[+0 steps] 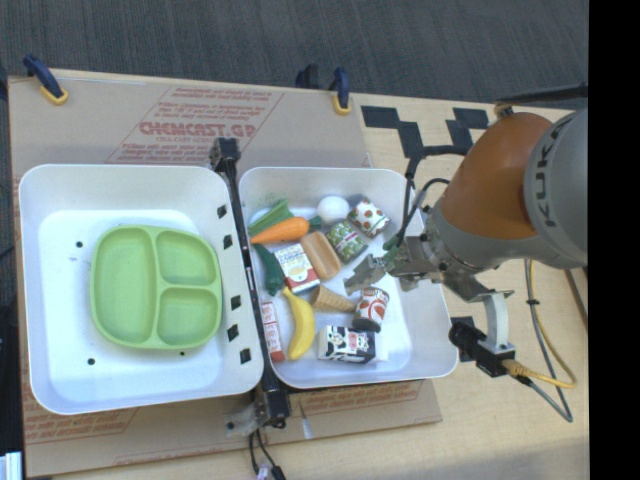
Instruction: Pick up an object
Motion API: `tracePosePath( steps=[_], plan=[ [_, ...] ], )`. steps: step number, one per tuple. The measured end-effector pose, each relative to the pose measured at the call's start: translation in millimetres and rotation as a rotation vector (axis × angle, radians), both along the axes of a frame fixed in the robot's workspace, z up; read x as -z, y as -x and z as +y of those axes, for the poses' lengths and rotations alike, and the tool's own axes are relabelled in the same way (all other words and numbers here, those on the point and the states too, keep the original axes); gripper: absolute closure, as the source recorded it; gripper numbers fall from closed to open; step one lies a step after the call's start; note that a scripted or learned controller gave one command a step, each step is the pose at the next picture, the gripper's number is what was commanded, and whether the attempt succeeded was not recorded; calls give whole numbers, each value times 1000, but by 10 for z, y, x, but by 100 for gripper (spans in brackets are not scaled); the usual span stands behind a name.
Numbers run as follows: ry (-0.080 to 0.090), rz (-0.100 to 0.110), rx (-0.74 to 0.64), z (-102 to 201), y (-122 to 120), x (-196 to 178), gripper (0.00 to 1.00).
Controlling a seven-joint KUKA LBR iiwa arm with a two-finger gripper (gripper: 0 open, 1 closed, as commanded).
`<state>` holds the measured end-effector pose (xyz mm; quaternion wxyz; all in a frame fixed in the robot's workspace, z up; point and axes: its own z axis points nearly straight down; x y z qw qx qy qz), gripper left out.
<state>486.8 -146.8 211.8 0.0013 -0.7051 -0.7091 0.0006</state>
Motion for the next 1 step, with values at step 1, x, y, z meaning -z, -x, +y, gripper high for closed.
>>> tracePosePath(
  steps=[1],
  plan=[
    [2,0,-1,-443,-496,1201,0]
  ],
)
